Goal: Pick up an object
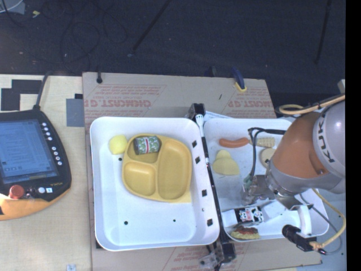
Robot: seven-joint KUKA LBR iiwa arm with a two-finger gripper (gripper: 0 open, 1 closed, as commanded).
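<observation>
Because the arm (307, 151) hangs low over the right bin (225, 208), its gripper (249, 188) sits among loose food items; whether its fingers are apart I cannot tell. A hot dog (233, 142) lies near.

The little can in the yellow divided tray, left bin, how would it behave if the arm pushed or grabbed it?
The can lies on its side in a compartment of the yellow tray, so it would probably roll when nudged. The compartment walls should stop it. Its rounded body may slip from a pinch.
</observation>
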